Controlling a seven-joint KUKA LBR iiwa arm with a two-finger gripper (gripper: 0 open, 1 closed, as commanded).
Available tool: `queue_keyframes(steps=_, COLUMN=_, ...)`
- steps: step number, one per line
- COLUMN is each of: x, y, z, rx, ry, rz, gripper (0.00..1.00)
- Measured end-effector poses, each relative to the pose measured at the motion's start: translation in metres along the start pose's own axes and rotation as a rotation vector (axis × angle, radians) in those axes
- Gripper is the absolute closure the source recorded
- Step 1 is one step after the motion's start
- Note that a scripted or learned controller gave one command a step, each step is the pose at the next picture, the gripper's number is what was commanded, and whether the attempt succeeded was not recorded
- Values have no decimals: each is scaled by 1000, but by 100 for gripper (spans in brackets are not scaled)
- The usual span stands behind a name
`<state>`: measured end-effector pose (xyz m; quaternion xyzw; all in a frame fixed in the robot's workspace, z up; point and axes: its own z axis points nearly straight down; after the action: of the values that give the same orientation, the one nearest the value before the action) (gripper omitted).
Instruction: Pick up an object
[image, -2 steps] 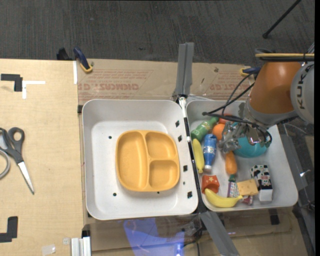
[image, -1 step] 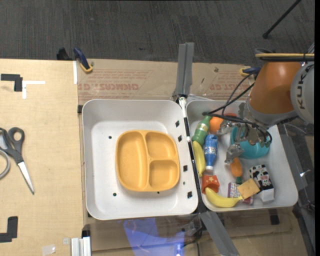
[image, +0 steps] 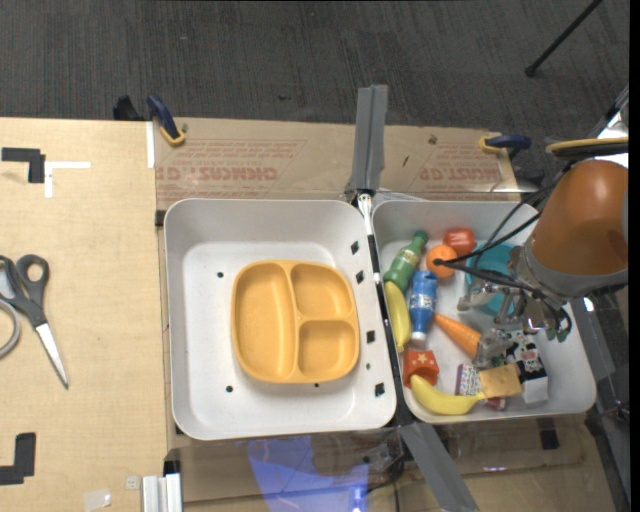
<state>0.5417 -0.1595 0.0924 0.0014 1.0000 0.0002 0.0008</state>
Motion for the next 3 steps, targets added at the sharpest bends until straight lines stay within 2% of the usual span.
queue_keyframes(steps=1, x=38, y=35, z=-6, rx=4, ry=-27, rz=60, gripper=0)
queue_keyframes(steps=2, x=-48, y=33, z=-1, rx=1, ry=-4, rz=123, gripper=0)
queue_keyframes(steps=3, x=-64, y=-8, z=-4, rx=-13, ry=-10, rz=166, gripper=0)
